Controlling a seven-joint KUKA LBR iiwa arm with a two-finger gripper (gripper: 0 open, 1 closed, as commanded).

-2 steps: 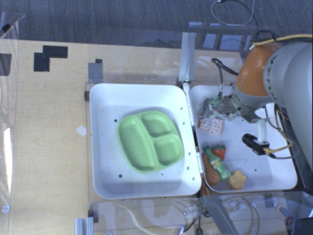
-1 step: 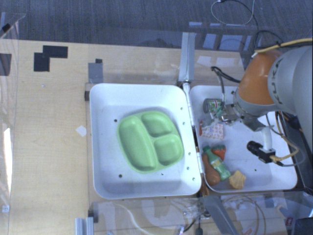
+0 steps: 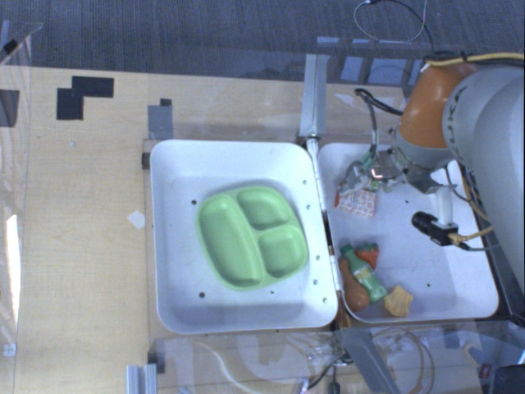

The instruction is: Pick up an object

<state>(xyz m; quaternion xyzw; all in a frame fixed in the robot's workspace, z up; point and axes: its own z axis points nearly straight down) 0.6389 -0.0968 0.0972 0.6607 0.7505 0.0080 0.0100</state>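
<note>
Tool (image 3: 371, 173) low in right bin (image 3: 459, 290), upper-left corner — its open/closed state can't be told. Small red-and-white packet (image 3: 358, 201) lies directly beneath it, seemingly touching; long axis roughly across bin.

We see the arm (image 3: 484, 130) coming in from the right edge of the scene, a broad grey body that takes up the upper right corner. Above the wrist sits the orange band (image 3: 426, 105), rounded and facing left and a little toward the far side. From there the wrist slopes down and to the left, narrowing into dark hardware with cables running along it. The gripper (image 3: 367, 173) hangs at the arm's leftmost end, pointed downward and low over the far left part of the right-hand bin. We cannot make out its finger spacing, as the tip is small and cluttered.
</note>
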